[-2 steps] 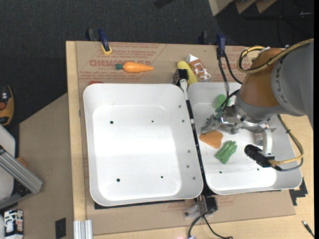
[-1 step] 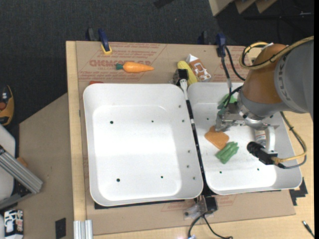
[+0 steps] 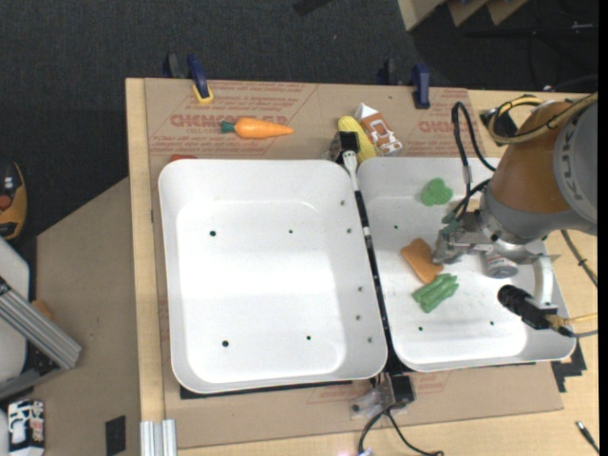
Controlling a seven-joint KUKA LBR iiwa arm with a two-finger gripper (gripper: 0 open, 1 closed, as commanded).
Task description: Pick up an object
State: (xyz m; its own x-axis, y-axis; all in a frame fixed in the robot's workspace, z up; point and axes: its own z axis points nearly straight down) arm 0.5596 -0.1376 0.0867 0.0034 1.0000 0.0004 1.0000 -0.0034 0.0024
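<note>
the desk (image 3: 313, 112) is a brown board with red print, clamped at its far edge by two blue clamps (image 3: 199, 82). two shallow white bins sit on it side by side, their inner rims touching. the left bin (image 3: 190, 283) is the larger in view, with four small dark dots on its floor. the right bin (image 3: 475, 340) holds the loose things.

the arm (image 3: 546, 183) reaches in from the right, grey with an orange band, and hangs over the right bin's middle. black cables run along it and a black part juts out near the bin's right rim. the jaws (image 3: 454, 245) sit at the arm's left end, low over the bin floor, just right of an orange wedge-shaped piece (image 3: 419, 258). whether the jaws are released or clenched cannot be told from this slant, and nothing is seen between them.

the orange piece lies on the right bin's floor, left of centre. just near of it, almost touching, lies a dark green pod-like piece (image 3: 435, 293), tilted. a lighter green lump (image 3: 436, 193) lies farther back in the same bin, well apart from the other two.

outside the bins, on the far strip of the desk, a toy carrot (image 3: 256, 129) lies on its side above the left bin, and a yellow piece (image 3: 352, 131) and a small printed box (image 3: 380, 133) sit together by the far end of the seam between the bins.
</note>
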